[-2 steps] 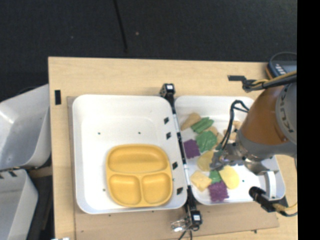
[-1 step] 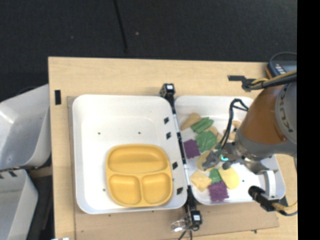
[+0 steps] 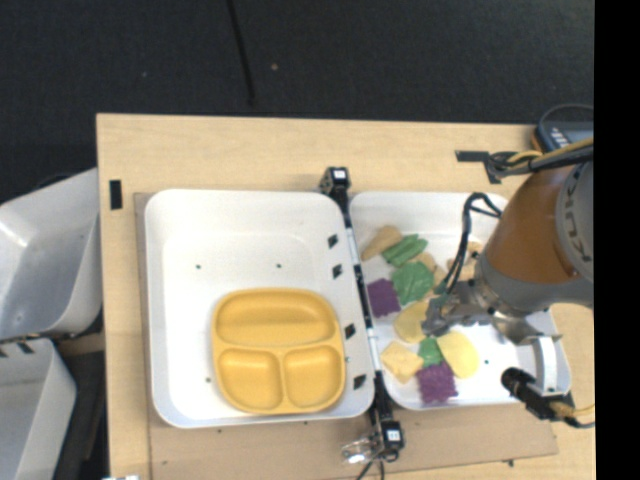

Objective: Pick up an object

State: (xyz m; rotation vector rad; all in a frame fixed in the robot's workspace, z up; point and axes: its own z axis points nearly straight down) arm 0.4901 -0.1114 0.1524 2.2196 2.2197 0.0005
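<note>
The right bin (image 3: 400, 210) holds a pile of small pieces: green ones (image 3: 409, 268), purple ones (image 3: 382, 295), yellow ones (image 3: 460, 356) and a tan one (image 3: 380, 240). My gripper (image 3: 437, 318) reaches down from the right into the middle of this pile, just above a pale yellow piece (image 3: 411, 323) and a small green piece (image 3: 431, 351). The orange-banded wrist (image 3: 535, 233) rises above it and hides the bin's right part. In the left bin (image 3: 180, 268) lies a yellow three-compartment tray (image 3: 278, 348).
A black cable (image 3: 465, 238) loops beside the wrist over the right bin. Small black clips (image 3: 334, 180) sit along the divider between the bins. Grey housing (image 3: 40, 258) stands off the bench's left edge.
</note>
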